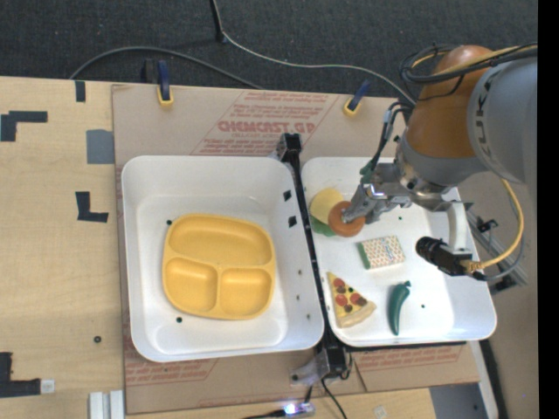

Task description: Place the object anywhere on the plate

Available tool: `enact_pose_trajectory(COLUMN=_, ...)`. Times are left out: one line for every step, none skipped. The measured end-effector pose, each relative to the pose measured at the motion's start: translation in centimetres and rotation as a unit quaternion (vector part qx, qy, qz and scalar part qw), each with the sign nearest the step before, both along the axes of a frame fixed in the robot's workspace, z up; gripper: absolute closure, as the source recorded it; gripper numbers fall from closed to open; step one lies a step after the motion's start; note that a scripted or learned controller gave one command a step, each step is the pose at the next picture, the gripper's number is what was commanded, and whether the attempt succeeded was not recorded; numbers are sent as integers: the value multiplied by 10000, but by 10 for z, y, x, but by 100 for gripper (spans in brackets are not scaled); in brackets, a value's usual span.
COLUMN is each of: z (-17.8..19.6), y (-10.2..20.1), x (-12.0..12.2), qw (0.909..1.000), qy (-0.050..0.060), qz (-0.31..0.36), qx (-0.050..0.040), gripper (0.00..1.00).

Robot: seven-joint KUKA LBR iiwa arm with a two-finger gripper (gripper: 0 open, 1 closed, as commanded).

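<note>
A wooden tabletop (52, 260) with a brown cardboard sheet (253, 120) clamped on it carried two shallow white bins side by side, under dark carpet and a trailing grey cable (218, 37). In the right white bin (454, 317), close to its left wall, lay a small round orange toy (347, 223) touching a pale yellow rounded piece (325, 203) just to its upper left; the pair showed no clear long axis, and how the two joined could not be told. The hand (358, 209) sat right over the orange toy, its metal fingers (374, 195) reaching down-left to it; whether they were parted or clamped on it could not be told. The grey arm (511, 120) came in from the right, its orange band (445, 120) above the wrist, tilted down toward the bin's left side. Nearby lay a speckled square cracker (382, 252), a toy pizza slice (348, 299) pointing up-left, and a green chilli pepper (398, 305) lying nearly upright. The left white bin (140, 190) held a yellow three-compartment plate (218, 264), well apart from the toy.
</note>
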State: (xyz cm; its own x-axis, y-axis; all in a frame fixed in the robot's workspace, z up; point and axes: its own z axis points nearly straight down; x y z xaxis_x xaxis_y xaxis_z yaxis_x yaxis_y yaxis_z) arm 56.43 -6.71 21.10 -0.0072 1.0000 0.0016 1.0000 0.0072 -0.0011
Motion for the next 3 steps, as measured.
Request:
enact_pose_trajectory(z=-7, y=50, x=16, qw=10000, qy=4, qz=-2, qx=-1, gripper=100)
enact_pose_trajectory(z=-1, y=101, x=49, qw=10000, qy=-10, qz=0, qx=-1, gripper=100)
enact_pose_trajectory(z=-6, y=149, x=71, qw=10000, qy=-3, qz=-5, qx=-1, gripper=100)
